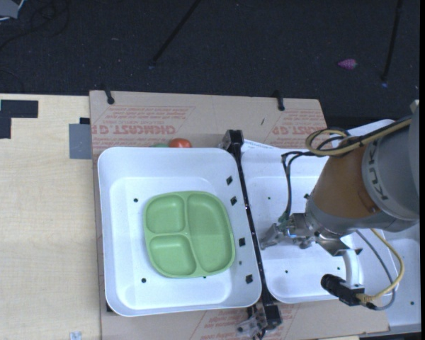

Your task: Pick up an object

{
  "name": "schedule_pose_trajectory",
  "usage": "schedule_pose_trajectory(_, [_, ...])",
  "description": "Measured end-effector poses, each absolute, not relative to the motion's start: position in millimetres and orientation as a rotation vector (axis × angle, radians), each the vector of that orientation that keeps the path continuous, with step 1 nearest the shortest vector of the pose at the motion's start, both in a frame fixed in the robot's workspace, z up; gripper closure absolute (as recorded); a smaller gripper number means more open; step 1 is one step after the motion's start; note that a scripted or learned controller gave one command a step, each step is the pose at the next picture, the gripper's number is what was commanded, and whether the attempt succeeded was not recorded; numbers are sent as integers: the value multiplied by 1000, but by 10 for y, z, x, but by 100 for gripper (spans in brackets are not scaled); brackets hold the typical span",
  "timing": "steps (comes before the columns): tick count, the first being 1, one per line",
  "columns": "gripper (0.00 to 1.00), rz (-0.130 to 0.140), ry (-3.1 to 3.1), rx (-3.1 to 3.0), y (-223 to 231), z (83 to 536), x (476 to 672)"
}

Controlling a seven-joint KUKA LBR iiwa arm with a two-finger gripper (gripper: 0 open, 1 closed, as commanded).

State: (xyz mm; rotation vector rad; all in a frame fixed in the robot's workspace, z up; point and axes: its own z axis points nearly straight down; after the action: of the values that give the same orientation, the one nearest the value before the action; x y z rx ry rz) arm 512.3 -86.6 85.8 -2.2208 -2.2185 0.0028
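- While the arm (pixel 372 183) reaches in from the right side, its grey body and orange band cover much of the right bin (pixel 283 289).
- Two shallow white bins sit side by side on a brown cardboard sheet (pixel 198 119) laid over the pale wooden bench (pixel 35 211).
- A black divider strip (pixel 246 225) runs between the bins from the far edge toward the near edge.
- Lying flat in the middle of the left bin (pixel 120 176) is a light green plate (pixel 189 233) with three compartments: two smaller ones on its left half, one long one on its right.
- Nothing touches the green plate; it sits well apart from the arm.
- Just past the far edge of the left bin, a small red object (pixel 180 144) peeks above the rim, with a bit of green beside it; what it is cannot be told.
- At the arm's lower end, the gripper (pixel 287 231) hangs over the left part of the right bin, near the divider.
- Its metal tip is small and partly hidden by the wrist, so how far the jaws stand apart cannot be told, and no object can be seen between them.
- Black and yellow cables (pixel 382 289) loop from the wrist toward the near right corner of the right bin.
- Beyond the bench's far edge lies a dark floor (pixel 198 34) with loose cables.
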Motion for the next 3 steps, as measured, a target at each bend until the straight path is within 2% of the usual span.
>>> schedule_pose_trajectory(1, [100, 1, -2212, -2228, -883, 984, 5130])
schedule_pose_trajectory(3, [100, -4, -2224, -2223, -880, 2245, 5165])
